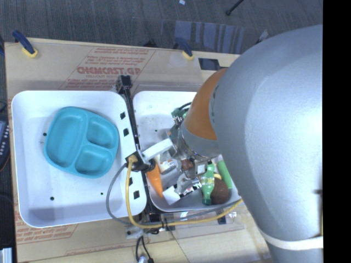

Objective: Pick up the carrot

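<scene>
Carrot [155,181] lies at right bin's [147,104] near-left wall, long axis near-far, just left of gripper [185,170]; finger spread probably hidden, cannot tell.

Big smooth light-grey rounded arm casing [274,141], matte, with no seams or markings I can make out. Orange band [198,116] wraps it just above the wrist, glossy, curved like a collar. Below that a darker metallic wrist section [189,147] with brownish and white hardware bits; pincer [189,171] detail is too cluttered to resolve.
</scene>
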Robot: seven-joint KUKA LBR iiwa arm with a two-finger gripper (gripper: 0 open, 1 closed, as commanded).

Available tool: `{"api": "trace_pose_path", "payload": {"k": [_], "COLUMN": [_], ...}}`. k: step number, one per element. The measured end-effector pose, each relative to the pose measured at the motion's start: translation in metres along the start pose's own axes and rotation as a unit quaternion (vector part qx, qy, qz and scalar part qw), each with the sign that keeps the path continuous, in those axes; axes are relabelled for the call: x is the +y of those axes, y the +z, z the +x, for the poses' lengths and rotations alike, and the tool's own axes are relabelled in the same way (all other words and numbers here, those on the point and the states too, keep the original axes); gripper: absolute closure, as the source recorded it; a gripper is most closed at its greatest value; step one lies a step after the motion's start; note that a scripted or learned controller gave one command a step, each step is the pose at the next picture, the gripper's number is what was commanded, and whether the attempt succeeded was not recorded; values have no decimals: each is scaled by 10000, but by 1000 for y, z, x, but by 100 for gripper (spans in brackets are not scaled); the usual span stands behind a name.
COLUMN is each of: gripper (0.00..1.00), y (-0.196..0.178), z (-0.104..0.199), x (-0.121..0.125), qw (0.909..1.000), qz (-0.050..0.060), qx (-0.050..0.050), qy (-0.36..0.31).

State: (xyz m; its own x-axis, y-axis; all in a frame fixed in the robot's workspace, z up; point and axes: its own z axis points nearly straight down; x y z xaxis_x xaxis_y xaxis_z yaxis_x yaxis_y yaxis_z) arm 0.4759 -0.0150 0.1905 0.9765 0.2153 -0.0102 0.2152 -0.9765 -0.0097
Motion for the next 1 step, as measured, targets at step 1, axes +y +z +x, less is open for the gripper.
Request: {"api": "trace_pose_path", "payload": {"k": [1], "gripper": [0], "y": [0], "z": [5], "x": [-24], "qw": [9996], "qz": [10], "qx": [-7], "qy": [-286]}}
